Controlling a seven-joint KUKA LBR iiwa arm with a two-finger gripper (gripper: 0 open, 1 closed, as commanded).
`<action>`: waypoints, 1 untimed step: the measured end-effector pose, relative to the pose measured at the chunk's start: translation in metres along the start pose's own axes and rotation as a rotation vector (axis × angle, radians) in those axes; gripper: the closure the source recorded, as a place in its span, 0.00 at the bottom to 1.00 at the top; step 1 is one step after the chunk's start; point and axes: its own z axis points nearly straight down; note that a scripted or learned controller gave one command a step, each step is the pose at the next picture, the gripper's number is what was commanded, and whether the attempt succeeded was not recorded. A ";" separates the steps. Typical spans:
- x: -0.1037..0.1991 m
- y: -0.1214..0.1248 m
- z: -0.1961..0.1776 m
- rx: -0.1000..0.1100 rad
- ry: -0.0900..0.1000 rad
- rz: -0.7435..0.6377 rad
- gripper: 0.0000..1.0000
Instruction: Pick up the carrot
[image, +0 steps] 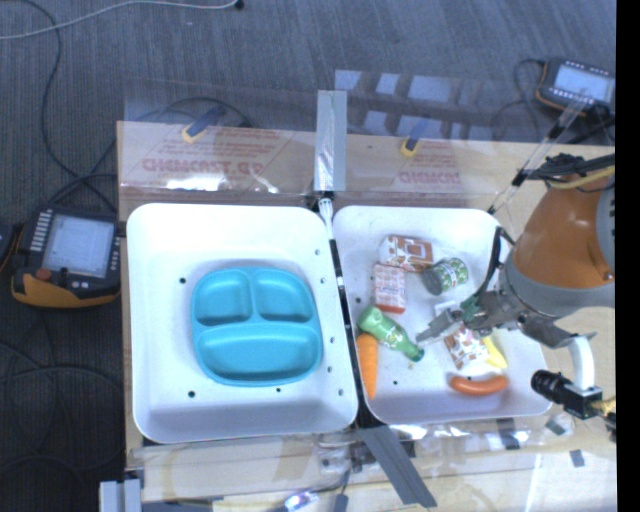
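carrot (367, 364) against left wall of right bin (420, 216), long axis 12-to-6 | lies toward 9 o'clock from gripper (447, 322), green bottle (389, 333) between | finger gap: cannot tell | nothing seen gripped | single arm, reaching from 3 o'clock

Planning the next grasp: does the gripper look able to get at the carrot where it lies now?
Probably, though tightly: the carrot lies uncovered from above, but against the right bin's left wall, with the green bottle touching its top end.
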 end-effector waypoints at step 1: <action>0.086 0.018 -0.012 0.000 0.001 0.020 0.00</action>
